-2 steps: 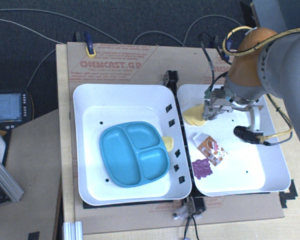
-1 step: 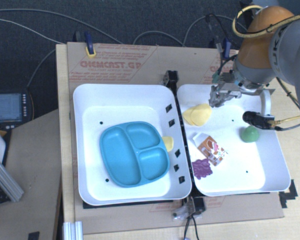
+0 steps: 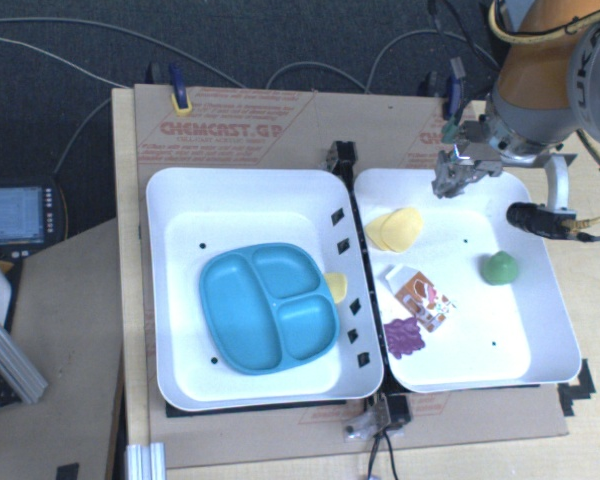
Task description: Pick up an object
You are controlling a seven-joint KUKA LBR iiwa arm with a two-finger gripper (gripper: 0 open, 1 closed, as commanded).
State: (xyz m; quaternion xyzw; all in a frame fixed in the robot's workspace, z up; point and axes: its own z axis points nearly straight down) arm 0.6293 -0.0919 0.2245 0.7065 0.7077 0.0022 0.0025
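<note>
My gripper (image 3: 450, 184) hangs over the far edge of the right bin (image 3: 540, 348), with nothing seen in it. Just below and left of it, a pale yellow lump (image 3: 395, 228) lies in that bin. A green ball (image 3: 499, 268) rests toward the bin's right side. A small white and orange packet (image 3: 421, 299) lies near the middle, and a purple bunch-shaped toy (image 3: 404, 337) lies in front of it. The gripper touches none of them.
The left bin (image 3: 180, 218) holds a blue divided plate (image 3: 270, 306) with a small yellow piece (image 3: 336, 286) at its right edge. A black-clipped divider (image 3: 352, 268) separates the bins. Cables trail behind the cardboard base (image 3: 230, 118).
</note>
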